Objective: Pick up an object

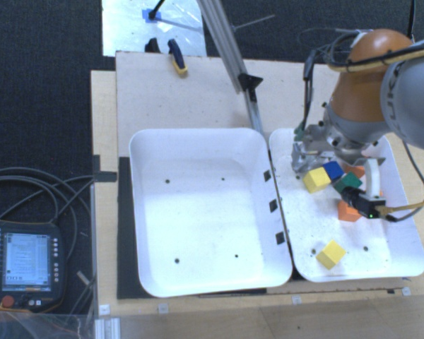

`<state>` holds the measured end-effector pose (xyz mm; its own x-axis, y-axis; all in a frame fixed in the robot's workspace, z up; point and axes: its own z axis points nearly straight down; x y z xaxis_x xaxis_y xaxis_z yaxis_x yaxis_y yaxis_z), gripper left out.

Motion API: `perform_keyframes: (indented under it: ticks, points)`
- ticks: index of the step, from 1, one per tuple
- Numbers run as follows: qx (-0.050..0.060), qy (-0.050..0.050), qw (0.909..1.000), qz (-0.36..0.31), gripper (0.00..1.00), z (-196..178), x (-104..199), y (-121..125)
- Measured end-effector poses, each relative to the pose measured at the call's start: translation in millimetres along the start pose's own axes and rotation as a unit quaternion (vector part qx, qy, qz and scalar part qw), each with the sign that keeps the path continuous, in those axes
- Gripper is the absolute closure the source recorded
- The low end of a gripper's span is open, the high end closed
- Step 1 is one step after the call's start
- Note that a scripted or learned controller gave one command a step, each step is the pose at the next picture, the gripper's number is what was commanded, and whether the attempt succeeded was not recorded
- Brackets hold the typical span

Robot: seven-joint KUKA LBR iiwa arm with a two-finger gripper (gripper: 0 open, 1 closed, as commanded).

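While we look down on the bench (198,97), we see two shallow white bins standing side by side, and the arm (381,83) comes in from the right above the right bin (396,260). We see the grey body of the arm and its orange band bending over the upper part of this bin. The gripper (305,162) is low, near the upper left corner of the right bin, just beside the wall which separates the two bins. We cannot tell how the claw stands, because the metal parts hide it and the picture is not sharp there.

Just below the gripper lies a yellow cube (316,180), very close to it or touching it; we cannot say which, and we do not see it held. Beside this cube, on its right, there is a blue block (333,169), then a green block (350,182). An orange block (349,212) lies a little lower, partly behind a small black part with a green light. A second yellow cube (331,254) rests alone near the front edge of the right bin, well apart from the others.

We see only some small dark dots in the left bin (198,210). At the far left, a pendant with a screen (25,263) lies beside the bench, with black cables (49,189) around it.
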<state>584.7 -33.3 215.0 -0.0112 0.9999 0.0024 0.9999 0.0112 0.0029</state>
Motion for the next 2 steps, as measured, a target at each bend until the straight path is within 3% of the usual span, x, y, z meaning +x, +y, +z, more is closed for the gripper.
perform_keyframes:
  ticks: [2]
  points:
    - [0.000,0.000,1.0000,-0.001,1.00,-8.0,114.5,9.1]
